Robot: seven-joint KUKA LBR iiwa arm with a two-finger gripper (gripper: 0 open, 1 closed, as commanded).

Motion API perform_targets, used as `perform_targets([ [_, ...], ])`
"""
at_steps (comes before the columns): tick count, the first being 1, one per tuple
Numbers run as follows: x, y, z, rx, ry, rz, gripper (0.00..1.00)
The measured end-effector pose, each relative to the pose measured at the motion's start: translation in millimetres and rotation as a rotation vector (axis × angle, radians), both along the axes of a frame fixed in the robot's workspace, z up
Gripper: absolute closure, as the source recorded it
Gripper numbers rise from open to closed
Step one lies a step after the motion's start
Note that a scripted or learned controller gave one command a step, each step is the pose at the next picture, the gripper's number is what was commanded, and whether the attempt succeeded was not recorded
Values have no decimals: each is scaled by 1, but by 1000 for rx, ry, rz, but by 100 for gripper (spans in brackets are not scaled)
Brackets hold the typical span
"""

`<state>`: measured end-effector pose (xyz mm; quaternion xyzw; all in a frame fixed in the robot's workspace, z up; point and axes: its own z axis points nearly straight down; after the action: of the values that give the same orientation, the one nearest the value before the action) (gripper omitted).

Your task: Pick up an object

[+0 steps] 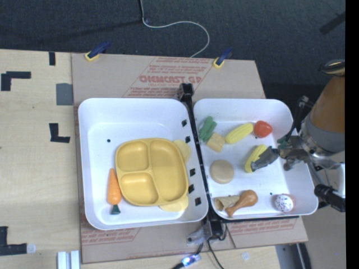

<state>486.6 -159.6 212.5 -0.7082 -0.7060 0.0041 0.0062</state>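
Observation:
My gripper [262, 161] reaches into the right bin [280, 110] from the right and sits low over a small yellow banana-like piece [252, 154], partly covering its lower end. Whether it touches the piece is unclear. Around it lie a corn cob [239, 132], a red tomato [262, 129], a green vegetable [207, 128], a yellow block [216, 143], a beige bun [222, 171], a chicken drumstick [242, 200] and a speckled white ball [283, 203].
The left bin [92, 150] holds a yellow divided plate [151, 170] and a carrot [114, 188] by its left side. The arm's grey and orange wrist [328, 122] stands over the right bin's right wall. A white cable [179, 27] lies beyond the bins.

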Motion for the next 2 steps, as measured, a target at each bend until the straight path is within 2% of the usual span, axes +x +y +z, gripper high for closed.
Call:
perform_targets([
  [1,3,0,6,-3,-12,4,0],
  [2,2,8,-56,-1,-7,4,0],
])
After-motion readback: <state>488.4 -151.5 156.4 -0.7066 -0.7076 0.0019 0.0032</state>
